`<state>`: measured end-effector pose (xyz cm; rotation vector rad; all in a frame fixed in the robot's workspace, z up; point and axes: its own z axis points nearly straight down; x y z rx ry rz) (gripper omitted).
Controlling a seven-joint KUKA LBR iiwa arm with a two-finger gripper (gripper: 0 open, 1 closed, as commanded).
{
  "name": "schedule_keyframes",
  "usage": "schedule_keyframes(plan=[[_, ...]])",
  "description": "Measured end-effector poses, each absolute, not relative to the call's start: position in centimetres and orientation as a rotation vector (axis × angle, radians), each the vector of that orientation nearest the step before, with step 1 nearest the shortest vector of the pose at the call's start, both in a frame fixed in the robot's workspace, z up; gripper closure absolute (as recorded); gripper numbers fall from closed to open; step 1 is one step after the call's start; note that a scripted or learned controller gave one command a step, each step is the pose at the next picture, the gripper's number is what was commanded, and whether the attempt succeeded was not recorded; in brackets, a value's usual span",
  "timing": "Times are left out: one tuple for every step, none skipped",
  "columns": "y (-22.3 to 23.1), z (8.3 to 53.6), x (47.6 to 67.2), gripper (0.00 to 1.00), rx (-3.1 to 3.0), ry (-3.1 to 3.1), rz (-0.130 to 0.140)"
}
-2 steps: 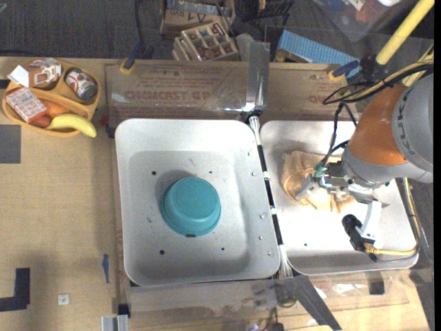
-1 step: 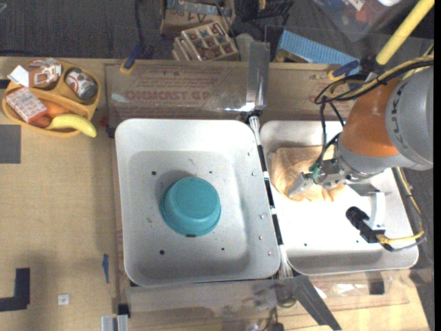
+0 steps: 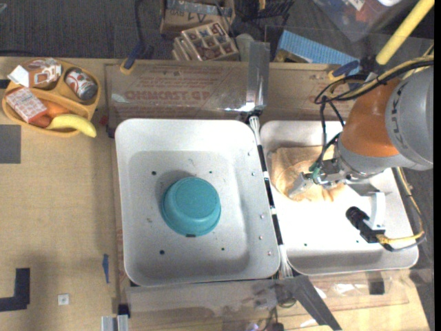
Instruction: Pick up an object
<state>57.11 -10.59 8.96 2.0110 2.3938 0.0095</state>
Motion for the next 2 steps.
schedule_keyframes(plan=[[-10.8,9.9,57.3,1.00,2.014,2.384,0.012],[-13.5,16.4,51.3,1.00,1.675,2.660,-0.001]])
